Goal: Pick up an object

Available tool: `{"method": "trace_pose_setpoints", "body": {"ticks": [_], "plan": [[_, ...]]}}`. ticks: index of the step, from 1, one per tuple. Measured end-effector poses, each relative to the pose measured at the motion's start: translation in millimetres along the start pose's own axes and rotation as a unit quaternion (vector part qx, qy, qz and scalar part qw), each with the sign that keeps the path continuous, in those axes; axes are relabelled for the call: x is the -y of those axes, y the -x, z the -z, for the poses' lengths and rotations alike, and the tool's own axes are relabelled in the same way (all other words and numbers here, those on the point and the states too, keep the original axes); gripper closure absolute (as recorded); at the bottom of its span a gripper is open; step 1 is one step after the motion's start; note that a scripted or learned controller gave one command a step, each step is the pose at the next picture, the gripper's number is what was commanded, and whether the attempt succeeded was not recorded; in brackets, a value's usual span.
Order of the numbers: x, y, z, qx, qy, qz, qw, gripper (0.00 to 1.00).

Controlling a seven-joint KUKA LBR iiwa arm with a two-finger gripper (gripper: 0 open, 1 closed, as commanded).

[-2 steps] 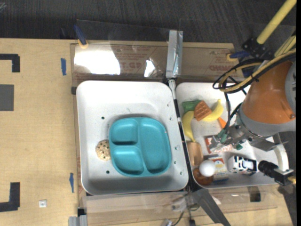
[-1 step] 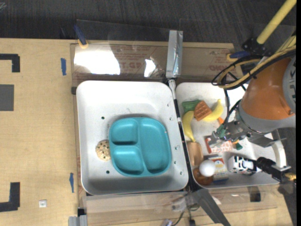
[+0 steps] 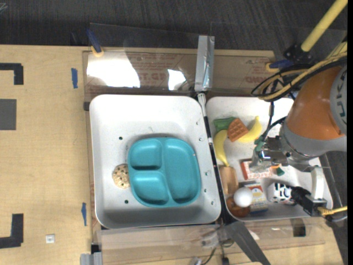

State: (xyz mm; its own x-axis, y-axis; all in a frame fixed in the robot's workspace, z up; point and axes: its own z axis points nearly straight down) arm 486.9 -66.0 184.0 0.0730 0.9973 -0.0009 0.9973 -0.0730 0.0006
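Nearest the front of the right bin, a white ball touching a small box. Just behind, a red-and-white packet directly under the gripper, so probably a straight drop; impossible to tell whether spread or closed. Farther back, a banana lengthwise along the divider

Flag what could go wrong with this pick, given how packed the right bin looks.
1. Clutter: the banana, waffle-like piece, white ball and small boxes lie touching, so the gripper may catch two items or nudge one aside.
2. The ball is round and could roll off.
3. Items sit against the right bin wall, leaving little room to close.
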Motion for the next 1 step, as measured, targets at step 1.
{"method": "trace_pose_setpoints", "body": {"ticks": [1], "plan": [[6.1,6.1,80.6,0.0,0.001,-0.106,0.9944,1.0]]}}
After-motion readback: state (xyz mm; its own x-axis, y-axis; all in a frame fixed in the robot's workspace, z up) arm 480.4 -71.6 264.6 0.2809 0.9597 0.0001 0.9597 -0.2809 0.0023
